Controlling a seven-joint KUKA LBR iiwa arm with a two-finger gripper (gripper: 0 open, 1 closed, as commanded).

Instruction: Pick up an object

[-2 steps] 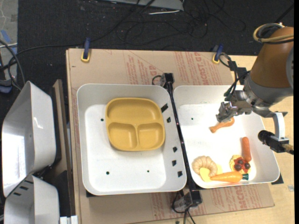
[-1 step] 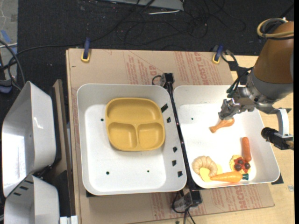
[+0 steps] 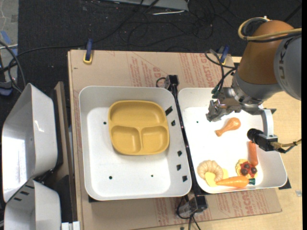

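Presently, the drumstick toy (image 3: 228, 126) is seen just beside the gripper (image 3: 214, 113), lower right; finger spread cannot be told.

1. Mounted above the bench, fixed, looking down at a slant.
2. Faces the two shallow white plastic bins side by side, the left bin (image 3: 91, 143) holding a yellow three-compartment tray (image 3: 139, 127), the right bin (image 3: 273, 169) at the frame's lower right.
3. Set far enough back to take in both bins whole, the brown cardboard sheet (image 3: 139, 66) under them and dark floor beyond.
4. Grey arm with orange band (image 3: 264, 47) enters from the right edge.
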